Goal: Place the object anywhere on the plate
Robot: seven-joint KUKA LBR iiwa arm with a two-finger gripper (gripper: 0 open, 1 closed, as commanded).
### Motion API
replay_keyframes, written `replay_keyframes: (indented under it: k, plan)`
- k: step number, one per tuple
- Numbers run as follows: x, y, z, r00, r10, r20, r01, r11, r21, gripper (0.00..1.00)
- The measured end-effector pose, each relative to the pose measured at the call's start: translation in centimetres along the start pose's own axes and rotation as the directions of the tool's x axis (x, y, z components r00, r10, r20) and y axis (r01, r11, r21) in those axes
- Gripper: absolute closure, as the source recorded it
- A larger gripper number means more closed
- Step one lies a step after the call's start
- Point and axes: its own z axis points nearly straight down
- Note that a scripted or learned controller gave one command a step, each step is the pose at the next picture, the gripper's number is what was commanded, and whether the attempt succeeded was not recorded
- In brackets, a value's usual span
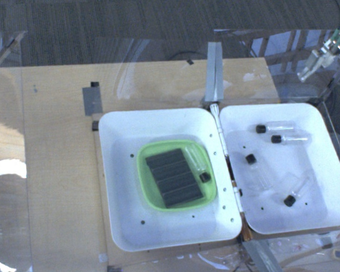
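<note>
Hanging high at the far right of the scene, my gripper (325, 53) sits well apart from both bins, out beyond the far right corner of the right-hand shallow white bin (338, 209). At this slant it is small and blurred, and I cannot tell whether it is released or clenched; I see nothing in its grasp.

The square lime-green plastic plate (146, 188) lies in the middle of the left-hand shallow white bin (124, 226). A dark grey ribbed rectangular block (173, 178) lies flat on the plate, turned a little off square and covering most of its middle. Just beside the block, on its right, a small clear plastic vial with a black cap (199, 168) lies on its side on the plate, the cap end pointing near and to the right, close to the plate's right rim.

In the right-hand bin lie more clear vials with black caps: two (277, 128) close together near the far wall, one cap (250, 159) towards the left wall, and one vial (295, 193) nearer the front, tilted. Both bins rest on a pale wooden bench (54, 173), touching along their inner edges.
</note>
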Motion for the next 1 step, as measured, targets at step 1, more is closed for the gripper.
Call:
replay_keyframes:
  k: [1]
  plan:
    - [-0.04, 0.03, -5.49, 0.999, 0.034, 0.003, -0.034, 0.999, -0.003, 0.00]
